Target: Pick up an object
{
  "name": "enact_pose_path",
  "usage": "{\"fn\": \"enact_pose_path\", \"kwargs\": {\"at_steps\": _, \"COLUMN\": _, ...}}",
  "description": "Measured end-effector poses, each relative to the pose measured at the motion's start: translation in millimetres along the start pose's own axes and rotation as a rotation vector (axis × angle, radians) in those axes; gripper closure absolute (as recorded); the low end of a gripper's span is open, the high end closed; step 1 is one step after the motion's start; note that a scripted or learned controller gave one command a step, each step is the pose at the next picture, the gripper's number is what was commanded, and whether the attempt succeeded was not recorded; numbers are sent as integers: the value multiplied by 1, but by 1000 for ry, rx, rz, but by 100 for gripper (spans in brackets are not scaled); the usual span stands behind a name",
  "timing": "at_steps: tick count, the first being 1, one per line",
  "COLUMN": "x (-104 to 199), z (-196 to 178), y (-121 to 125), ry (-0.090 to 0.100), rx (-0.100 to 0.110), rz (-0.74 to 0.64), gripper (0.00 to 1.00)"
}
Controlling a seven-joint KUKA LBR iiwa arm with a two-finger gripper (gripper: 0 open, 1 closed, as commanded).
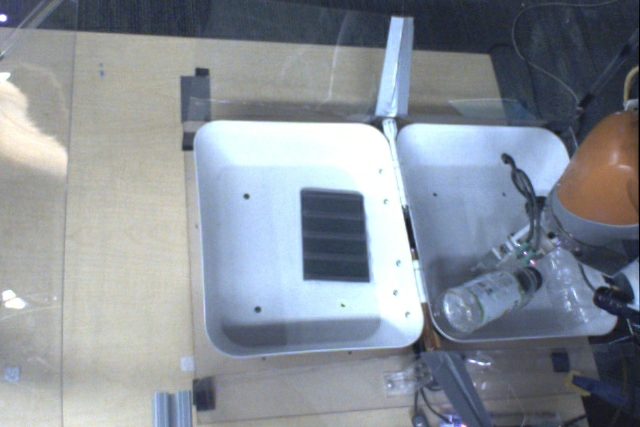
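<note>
Clear bottle [487, 298] lying on its side near the front edge of the right bin [450, 175], long axis running lower-left to upper-right, cap end toward the claw [528, 250], claw's grip impossible to tell, dark slatted block [335, 234] in left bin [240, 215].

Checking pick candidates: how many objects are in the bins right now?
2. A dark ribbed rectangular object lies flat in the middle of the left bin. A clear plastic bottle lies on its side in the right bin, near its front edge. The arm may hide more.
</note>
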State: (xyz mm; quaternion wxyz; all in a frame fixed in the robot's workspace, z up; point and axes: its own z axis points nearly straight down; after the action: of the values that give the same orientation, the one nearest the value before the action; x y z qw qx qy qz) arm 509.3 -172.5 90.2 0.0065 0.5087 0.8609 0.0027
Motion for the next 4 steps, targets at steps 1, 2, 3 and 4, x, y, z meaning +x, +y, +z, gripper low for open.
{"fn": "enact_pose_path", "kwargs": {"at_steps": 1, "x": 60, "z": 0, "y": 66, "ry": 2, "rx": -4, "rz": 79, "gripper": 0}}
{"fn": "enact_pose_path", "kwargs": {"at_steps": 2, "x": 99, "z": -96, "y": 32, "ry": 4, "rx": 6, "rz": 323, "gripper": 0}}
{"fn": "enact_pose_path", "kwargs": {"at_steps": 3, "x": 36, "z": -104, "y": 62, "ry": 4, "rx": 7, "rz": 307, "gripper": 0}}
{"fn": "enact_pose_path", "kwargs": {"at_steps": 4, "x": 57, "z": -8, "y": 63, "ry": 7, "rx": 11, "rz": 370, "gripper": 0}}
